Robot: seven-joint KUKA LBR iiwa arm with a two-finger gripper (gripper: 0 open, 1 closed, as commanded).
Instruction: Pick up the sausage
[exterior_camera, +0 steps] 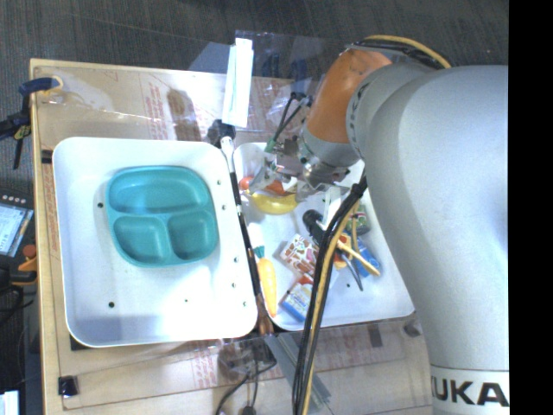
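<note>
Sausage unidentifiable among clutter (banana (273, 202), carrot (267, 285)) beneath arm (432, 188).

Glossy teal plastic tray (162, 213), smooth white plastic bins (78, 232), matt grey arm (449, 188)

White capital letters reading "UKA", the visible part of the maker's name, are showing on the grey arm base (467, 392), well below and to the right of the gripper (285, 167); print on the small colourful packet (298, 253) just below the gripper is staying too small to read
</note>
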